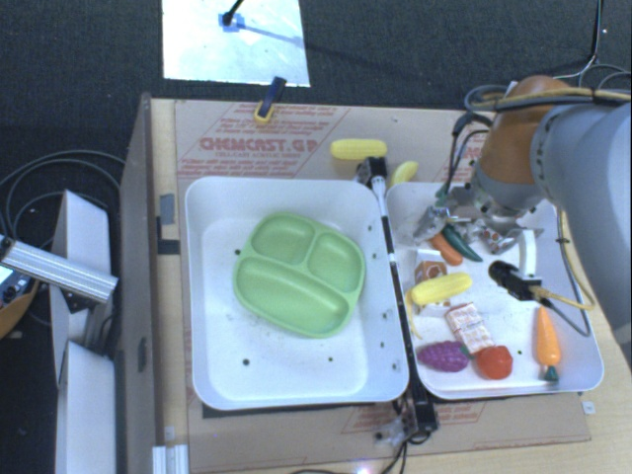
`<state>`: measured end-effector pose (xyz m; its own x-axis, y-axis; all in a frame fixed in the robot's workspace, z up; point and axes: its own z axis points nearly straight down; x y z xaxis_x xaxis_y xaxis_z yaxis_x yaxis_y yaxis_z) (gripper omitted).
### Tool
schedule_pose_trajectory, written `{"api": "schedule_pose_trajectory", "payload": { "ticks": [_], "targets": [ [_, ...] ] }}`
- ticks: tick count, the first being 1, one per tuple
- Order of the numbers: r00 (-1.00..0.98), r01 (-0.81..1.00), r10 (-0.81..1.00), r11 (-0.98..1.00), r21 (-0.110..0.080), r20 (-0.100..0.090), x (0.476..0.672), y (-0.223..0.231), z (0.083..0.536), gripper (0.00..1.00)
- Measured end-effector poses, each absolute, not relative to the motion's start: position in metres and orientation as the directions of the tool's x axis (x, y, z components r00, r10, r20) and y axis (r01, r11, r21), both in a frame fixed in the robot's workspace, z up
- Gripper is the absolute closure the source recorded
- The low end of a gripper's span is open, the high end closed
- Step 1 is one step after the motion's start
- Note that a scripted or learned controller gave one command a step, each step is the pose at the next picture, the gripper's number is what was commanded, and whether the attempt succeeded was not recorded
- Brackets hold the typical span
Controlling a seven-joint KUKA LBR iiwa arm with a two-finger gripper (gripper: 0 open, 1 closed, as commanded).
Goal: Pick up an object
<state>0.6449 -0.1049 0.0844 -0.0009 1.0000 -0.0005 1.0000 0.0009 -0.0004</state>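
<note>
My gripper is low over the back of the right bin, with the grey arm reaching in from the right. Just under it lie a small orange carrot and a green pepper-like piece. I cannot make out whether either one is between the jaws. Nearer the front lie a yellow banana, a small brown piece, a striped wafer block, purple grapes, a red tomato and a larger orange carrot.
The left bin holds a green divided plate. A black divider runs between the bins. A yellow piece lies on the cardboard behind them, and another yellow piece rests at the right bin's back rim.
</note>
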Motion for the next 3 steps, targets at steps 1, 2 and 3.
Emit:
{"api": "schedule_pose_trajectory", "payload": {
  "ticks": [1,2,3],
  "targets": [
    [0.000,1.000,1.000,0.000,0.000,-0.001,0.630,-0.117,0.085,0.00],
    [-0.005,1.000,1.000,0.005,0.005,0.000,0.660,-0.111,0.085,0.00],
    [-0.006,1.000,1.000,0.006,0.006,0.000,0.659,-0.111,0.096,1.00]
  ]
}}
